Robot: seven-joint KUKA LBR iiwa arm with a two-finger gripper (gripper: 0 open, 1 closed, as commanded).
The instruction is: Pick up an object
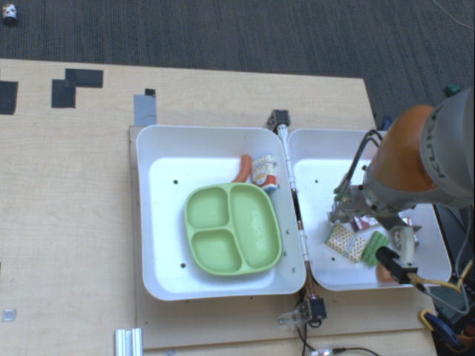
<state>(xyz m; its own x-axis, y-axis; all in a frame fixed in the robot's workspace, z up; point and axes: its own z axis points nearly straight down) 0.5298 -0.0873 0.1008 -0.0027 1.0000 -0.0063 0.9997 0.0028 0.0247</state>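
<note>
The arm reaches in from 3 o'clock and its gripper (355,212) hangs low over the right bin (319,273), above a small heap of things in that bin's 5 o'clock part. Whether it is open, closed or clasping anything cannot be told from this view; the wrist hides it.

The heap lies just at 6 o'clock of the gripper. A tan checkered packet (342,240) is nearest the bin's middle. A green ribbed object (373,246) touches the packet at its 3 o'clock. A red-and-white wrapper (363,223) peeks out at the packet's 1 o'clock, partly under the gripper. A small orange piece (384,274) sits at 5 o'clock of the green object, near the bin's wall.

The left bin (159,221) holds a light green divided plate (234,230) with three compartments, lying flat near the bin's middle. At the plate's 12 o'clock, touching its rim, lie an orange-red stick-shaped object (243,167) and, just at that one's 3 o'clock, a crumpled white packet (263,170).

Both bins rest side by side on the pale wooden desk (67,221).
</note>
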